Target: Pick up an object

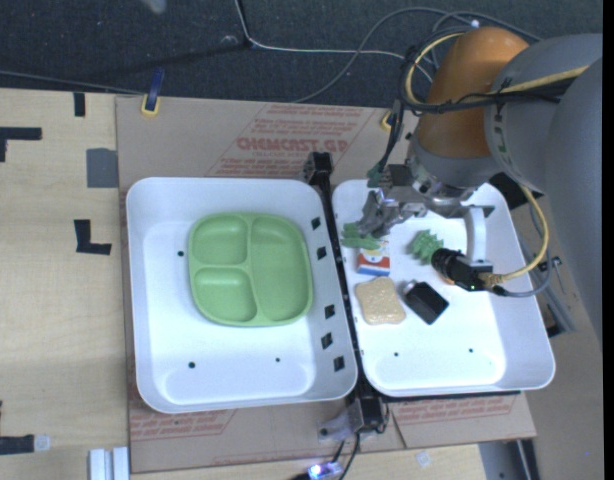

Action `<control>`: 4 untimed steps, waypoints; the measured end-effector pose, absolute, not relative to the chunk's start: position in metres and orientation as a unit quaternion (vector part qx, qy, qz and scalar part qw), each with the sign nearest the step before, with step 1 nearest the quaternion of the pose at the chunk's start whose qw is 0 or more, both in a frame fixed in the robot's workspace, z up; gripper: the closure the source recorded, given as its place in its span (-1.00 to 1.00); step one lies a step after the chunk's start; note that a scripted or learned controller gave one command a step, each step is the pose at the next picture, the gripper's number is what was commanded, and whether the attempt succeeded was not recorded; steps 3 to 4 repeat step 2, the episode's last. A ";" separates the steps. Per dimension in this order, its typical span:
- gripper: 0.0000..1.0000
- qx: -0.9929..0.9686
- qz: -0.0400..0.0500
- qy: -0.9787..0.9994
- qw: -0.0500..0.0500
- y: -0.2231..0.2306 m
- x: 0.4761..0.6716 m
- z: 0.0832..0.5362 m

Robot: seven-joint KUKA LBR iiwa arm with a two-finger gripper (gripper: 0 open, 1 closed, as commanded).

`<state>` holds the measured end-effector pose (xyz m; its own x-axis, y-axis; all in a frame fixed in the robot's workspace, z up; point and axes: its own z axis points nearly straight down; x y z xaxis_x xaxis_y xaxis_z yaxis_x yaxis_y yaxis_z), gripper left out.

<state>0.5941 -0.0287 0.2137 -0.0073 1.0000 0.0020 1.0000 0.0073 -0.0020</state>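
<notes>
Hovering low over the upper left part of the right bin (507, 368), the gripper (375, 220) points down at a small cluster of objects. Its tips sit on or just above a dark green piece (362, 238), but whether they are spread or closed around it cannot be told from this angle, so no grasp can be claimed.

Just below the gripper lies a small red, white and blue item (373, 261), touching or nearly touching the green piece. Further below rests a tan sponge-like block (379, 301), and beside that, to its right, a small black block (425, 301). To the gripper's right, near the arm's wrist, lies a light green toy (424, 244).

Judging by this pose, the step in hand is the descent and closing on a target, most likely the dark green piece. The next move calls for a firm closure on that one object without catching its neighbour, then a straight lift clear of the bin wall.

Well away to the gripper's left, across the divider, the left bin (157, 368) holds a green divided plate (251, 269).
</notes>
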 end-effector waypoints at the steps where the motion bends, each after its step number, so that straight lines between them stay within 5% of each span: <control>1: 1.00 -0.705 0.000 -0.710 0.001 0.024 0.609 0.211; 2: 1.00 -0.705 0.000 -0.709 0.001 0.071 0.613 0.221; 4: 1.00 -0.705 0.000 -0.709 0.001 0.071 0.613 0.221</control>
